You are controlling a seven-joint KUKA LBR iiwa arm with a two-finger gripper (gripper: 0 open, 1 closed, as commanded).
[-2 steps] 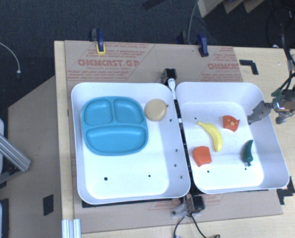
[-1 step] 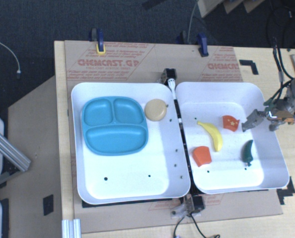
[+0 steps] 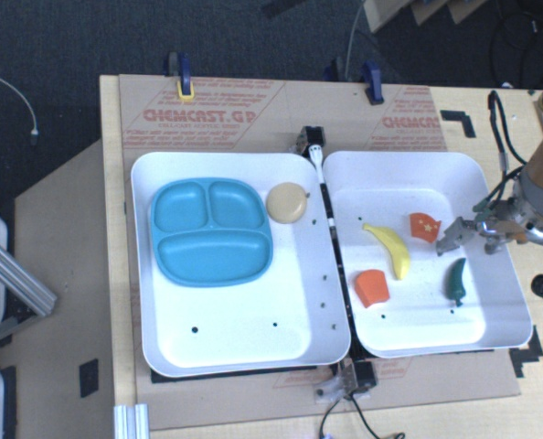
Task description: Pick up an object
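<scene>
I see the gripper (image 3: 454, 238) over the right bin (image 3: 409, 176), near its right wall. One grey finger (image 3: 452, 237) pokes left toward the small red piece (image 3: 424, 227); tip is close to it, can't tell if it touches. Nothing visible between the fingers. Released or clenched: I can't tell from this angle, the wrist hides the rest.

Just below the fingers lies a dark green pepper-shaped thing (image 3: 456, 280), lengthwise toward the near edge, apart from the gripper. Left of the red piece is a yellow banana (image 3: 389, 249), running diagonally across the bin's middle. An orange block (image 3: 372, 287) sits just beside the banana's lower end, toward the left wall. All four things rest on the bin floor.

The arm (image 3: 538, 186) comes in from the right edge, cables looping above it.

The left bin (image 3: 235, 337) holds a blue divided plate (image 3: 213, 231) in its far-left part, and a beige round thing (image 3: 287, 202) just beside the plate's upper right corner. Both bins sit side by side on the bench (image 3: 253, 108), which is brown board with red print.
</scene>
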